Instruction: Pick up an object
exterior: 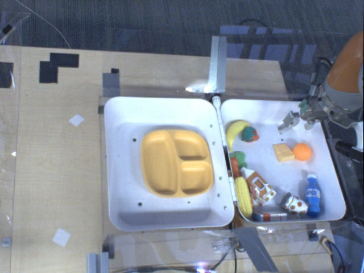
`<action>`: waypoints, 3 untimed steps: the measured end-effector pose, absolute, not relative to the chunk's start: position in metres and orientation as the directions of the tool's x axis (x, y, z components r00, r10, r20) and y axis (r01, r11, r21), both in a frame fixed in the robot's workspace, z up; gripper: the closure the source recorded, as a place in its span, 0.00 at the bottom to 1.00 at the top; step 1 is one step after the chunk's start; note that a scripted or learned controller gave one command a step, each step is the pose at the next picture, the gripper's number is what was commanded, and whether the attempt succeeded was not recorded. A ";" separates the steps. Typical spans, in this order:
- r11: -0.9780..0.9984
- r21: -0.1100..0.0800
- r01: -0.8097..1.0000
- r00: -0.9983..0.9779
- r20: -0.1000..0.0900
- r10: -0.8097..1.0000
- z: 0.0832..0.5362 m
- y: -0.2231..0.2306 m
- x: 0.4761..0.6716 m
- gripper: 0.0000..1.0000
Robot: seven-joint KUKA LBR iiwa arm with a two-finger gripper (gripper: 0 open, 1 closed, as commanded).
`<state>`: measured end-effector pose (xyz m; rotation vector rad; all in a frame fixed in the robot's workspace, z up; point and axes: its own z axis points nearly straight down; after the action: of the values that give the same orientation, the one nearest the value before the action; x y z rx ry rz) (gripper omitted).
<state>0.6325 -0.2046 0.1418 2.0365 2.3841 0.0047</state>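
In the left bin (114, 152) a stiff yellow divided tray (176, 162) is seen, too broad to pinch. In the right bin (335, 206): corn cob (243, 192), blue bottle (312, 195), tan block (282, 152), orange ball (303, 152), judged light, smooth, roll-prone; the block's flat sides suit best. The pincer (296, 120) hovers at the bin's far corner, apparently spread, nothing held.

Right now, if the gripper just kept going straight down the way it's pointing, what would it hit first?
Probably bare floor of the right bin. The gripper hangs over its upper right area, pointing down. The yellow block and orange ball lie nearer the camera, seemingly off that line, though depth is unclear.
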 end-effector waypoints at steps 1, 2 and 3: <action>0.045 0.009 0.999 -0.045 0.000 0.999 0.088 -0.131 0.664 0.00; 0.050 0.015 0.999 -0.050 -0.004 0.999 0.101 -0.132 0.666 1.00; 0.051 0.014 0.999 -0.051 -0.004 0.999 0.101 -0.132 0.666 0.00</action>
<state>0.6661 -0.1319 0.1006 2.1553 2.2687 0.0114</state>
